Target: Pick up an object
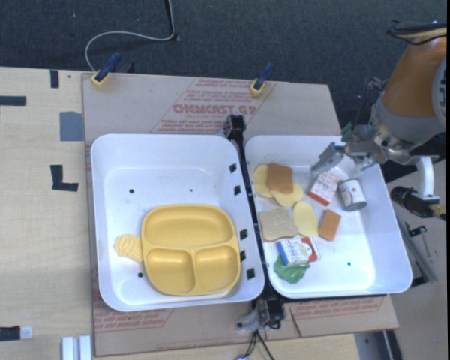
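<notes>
My gripper hangs over the far right part of the right bin, its fingers spread open with nothing between them. Just below it lie a white and red packet and a small silver can. Further left are a brown slab on yellow chips, a bread slice, a yellow oval piece and an orange-brown block. Near the front sit a blue and white carton and a green leaf.
The left bin holds a yellow divided tray with a yellow crinkled piece beside it. A black divider runs between the bins. Two clamps hold the cardboard at the back.
</notes>
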`<state>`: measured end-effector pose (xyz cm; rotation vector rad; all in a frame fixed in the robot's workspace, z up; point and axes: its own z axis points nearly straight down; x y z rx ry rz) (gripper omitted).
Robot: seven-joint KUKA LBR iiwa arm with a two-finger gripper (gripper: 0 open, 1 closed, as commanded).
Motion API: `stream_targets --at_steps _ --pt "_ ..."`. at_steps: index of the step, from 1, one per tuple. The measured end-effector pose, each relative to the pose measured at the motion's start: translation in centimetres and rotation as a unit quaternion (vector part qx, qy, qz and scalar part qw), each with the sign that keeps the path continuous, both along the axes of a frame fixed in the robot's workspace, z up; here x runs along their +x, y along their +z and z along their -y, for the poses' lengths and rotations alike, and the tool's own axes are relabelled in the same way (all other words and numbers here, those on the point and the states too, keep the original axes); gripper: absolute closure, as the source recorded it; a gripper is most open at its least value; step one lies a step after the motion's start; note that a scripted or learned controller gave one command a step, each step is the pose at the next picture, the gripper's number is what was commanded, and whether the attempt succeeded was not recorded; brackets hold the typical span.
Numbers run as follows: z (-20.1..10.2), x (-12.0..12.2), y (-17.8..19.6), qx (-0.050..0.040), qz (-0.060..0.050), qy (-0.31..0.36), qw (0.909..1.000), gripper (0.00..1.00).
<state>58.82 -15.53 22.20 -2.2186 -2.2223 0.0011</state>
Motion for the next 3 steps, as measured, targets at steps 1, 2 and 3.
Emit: stream_targets --at_steps 1,2,3 --pt "7.3 -3.0 -7.1 -0.0009 -0.004 -0.004 1.0 0.0" --pt "3.4 -4.6 -13.8 -0.0017 0.003 -0.001 1.0 0.0" --pt "0.1 3.8 -13.5 -0.0013 0.004 0.003 1.0 0.0"
